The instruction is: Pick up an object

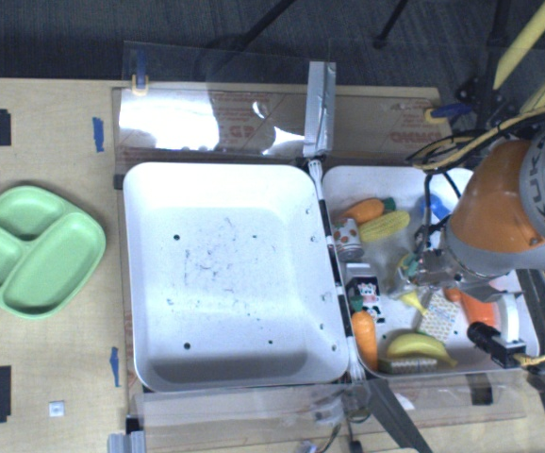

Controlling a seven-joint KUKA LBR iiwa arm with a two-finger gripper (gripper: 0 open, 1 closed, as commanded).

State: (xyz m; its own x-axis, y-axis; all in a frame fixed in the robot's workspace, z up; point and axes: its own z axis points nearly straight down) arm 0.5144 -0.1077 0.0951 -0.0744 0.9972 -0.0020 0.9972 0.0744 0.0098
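Clutter sits packed into the right bin (386,179), at the right centre of the frame, which is likely why the arm (499,206) reaches down there, not over the bare left bin (221,366). The gripper (421,270) hangs low among the objects, just below a corn cob (386,225) and a carrot (365,209) near the bin's upper wall; whether its jaws stand wide or narrow cannot be told, and nothing can be seen between them, so I judge no object is held yet. Candidates for picking lie close by: a small can (349,239) against the divider, a banana (416,346) along the lower wall, an orange carrot-like piece (365,336) in the lower left corner, a black-and-white item (363,293) beside the divider, and a perforated white card (437,321) just under the gripper. A green sectioned plate (32,250) rests on the bench at the left, apart from the work. Large dark letters, seemingly "KU", show on the arm's grey casing; the can's label is too small to read.
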